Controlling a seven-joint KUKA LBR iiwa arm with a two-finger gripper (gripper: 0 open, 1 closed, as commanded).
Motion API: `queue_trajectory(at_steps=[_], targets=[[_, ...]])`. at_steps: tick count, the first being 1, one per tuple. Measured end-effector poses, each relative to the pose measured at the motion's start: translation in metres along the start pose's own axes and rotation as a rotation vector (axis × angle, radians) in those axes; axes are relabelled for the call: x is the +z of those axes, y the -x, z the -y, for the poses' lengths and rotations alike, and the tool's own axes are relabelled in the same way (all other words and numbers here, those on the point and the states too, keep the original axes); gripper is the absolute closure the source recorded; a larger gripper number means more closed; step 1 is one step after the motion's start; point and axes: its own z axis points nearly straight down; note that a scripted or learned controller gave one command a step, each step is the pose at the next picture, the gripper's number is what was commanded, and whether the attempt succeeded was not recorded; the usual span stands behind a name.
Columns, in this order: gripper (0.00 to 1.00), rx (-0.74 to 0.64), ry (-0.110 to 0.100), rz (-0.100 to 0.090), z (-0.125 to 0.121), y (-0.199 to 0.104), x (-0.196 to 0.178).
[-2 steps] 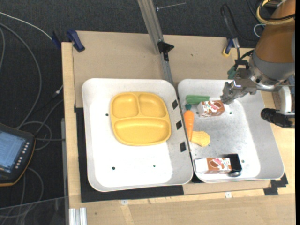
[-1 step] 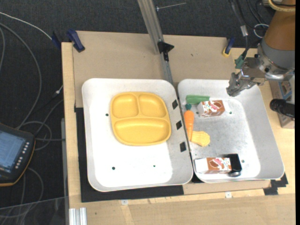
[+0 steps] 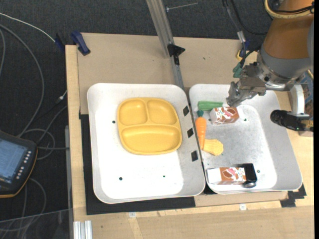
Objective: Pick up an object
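My gripper [image 3: 234, 101] hangs low over the back of the right bin [image 3: 271, 148], its tip right at the upper right edge of a small white and brown carton [image 3: 224, 115]. Whether the tip touches the carton is unclear. Left of that carton lie a green piece [image 3: 209, 105] and an orange carrot [image 3: 200, 129]. A yellow chunk [image 3: 213, 146] sits below the carrot. A second, longer carton [image 3: 228, 175] with a black block [image 3: 249, 174] at its right end rests at the bin's front edge.
The left bin [image 3: 104, 178] holds a yellow divided plate [image 3: 148, 125]. A metal pole [image 3: 160, 19] slants up from between the bins. A black camera-like part [image 3: 289, 119] sticks in from the right, above the right bin's rim.
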Motion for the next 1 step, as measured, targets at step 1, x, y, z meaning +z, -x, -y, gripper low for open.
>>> queue_trajectory(at_steps=[1], targets=[[1.00,-0.001,-0.001,0.000,0.0103,-0.0445,0.0044]])
